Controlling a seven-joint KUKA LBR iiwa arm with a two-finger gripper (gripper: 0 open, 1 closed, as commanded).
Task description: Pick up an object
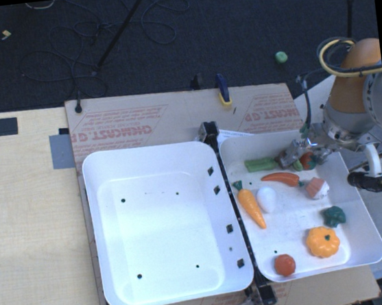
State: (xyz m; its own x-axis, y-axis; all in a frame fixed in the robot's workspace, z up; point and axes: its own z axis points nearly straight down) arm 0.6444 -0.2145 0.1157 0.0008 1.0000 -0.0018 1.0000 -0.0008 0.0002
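arm over the right bin, grip unreadable

two shallow white bins sit side by side on a cardboard sheet that covers the bench. the left bin takes the nine o'clock half of the pair; the right bin takes the three o'clock half and carries all the toy food.

the grey arm, with its orange band at the top, comes in from three o'clock and ends at the gripper, low over the twelve o'clock end of the right bin. whether it is released, clenched or grasping anything, i cannot tell: the metal tip is small and blurred against a red-and-green piece right beside it.

inside the right bin, a flat green piece lies at eleven o'clock, just at nine o'clock of the gripper. a red-orange pepper lies below it, near the middle. a carrot lies at nine o'clock of the bin, slanted, with a white egg touching its three o'clock side. a pink-and-white piece sits at two o'clock, below the gripper. a dark green floret sits at four o'clock near the wall, an orange pumpkin at five o'clock, and a red tomato at six o'clock by the near rim.

a small green ball lies on the dark floor at twelve o'clock, well apart from the bins.
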